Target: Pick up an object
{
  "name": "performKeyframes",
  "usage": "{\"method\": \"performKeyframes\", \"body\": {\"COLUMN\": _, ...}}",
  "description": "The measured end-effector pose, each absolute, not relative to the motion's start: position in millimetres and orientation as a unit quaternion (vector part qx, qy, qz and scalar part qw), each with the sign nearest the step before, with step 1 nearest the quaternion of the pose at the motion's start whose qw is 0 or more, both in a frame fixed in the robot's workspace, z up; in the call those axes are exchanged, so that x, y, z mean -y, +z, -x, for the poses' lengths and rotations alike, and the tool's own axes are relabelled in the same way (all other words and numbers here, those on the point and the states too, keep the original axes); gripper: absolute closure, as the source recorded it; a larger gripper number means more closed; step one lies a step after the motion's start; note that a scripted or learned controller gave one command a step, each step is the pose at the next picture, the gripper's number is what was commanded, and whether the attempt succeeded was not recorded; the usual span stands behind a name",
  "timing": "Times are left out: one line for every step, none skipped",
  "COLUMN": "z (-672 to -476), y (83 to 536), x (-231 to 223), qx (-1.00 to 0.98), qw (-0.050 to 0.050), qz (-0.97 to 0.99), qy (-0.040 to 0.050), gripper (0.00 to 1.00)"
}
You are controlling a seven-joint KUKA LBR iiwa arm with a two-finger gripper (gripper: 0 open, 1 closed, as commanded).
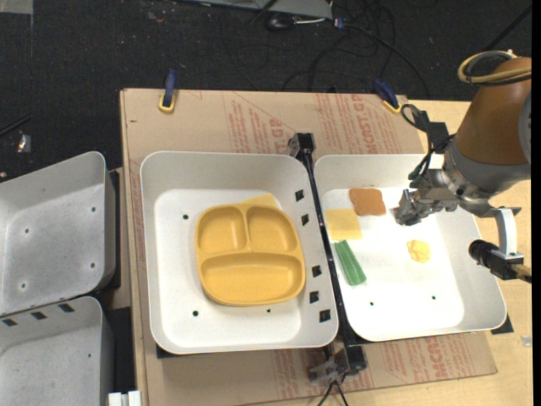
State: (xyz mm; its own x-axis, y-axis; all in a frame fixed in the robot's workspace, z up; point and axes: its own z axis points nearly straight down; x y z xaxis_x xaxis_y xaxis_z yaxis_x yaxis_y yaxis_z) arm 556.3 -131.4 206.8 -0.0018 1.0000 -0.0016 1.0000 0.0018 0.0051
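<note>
red print on cardboard sheet [254,125], partly "PROTECT", rest illegible

We see four loose pieces flat in right bin [473,311]: brown slab [367,201], pale yellow square [343,223], green stick [349,261], small yellow lump [418,250].

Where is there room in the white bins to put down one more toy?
The right bin has bare floor in its near half, below the green stick and small yellow piece. Its far left is crowded: brown piece, pale yellow square and the gripper. The yellow tray takes most of the left bin.
</note>
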Motion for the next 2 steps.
{"method": "performKeyframes", "body": {"z": -557.3, "y": 271, "x": 135, "qx": -0.708, "qw": 0.004, "qz": -0.706, "qy": 0.0020, "gripper": 1.00}}
{"method": "performKeyframes", "body": {"z": -558.3, "y": 297, "x": 135, "qx": -0.708, "qw": 0.002, "qz": -0.706, "qy": 0.0010, "gripper": 1.00}}
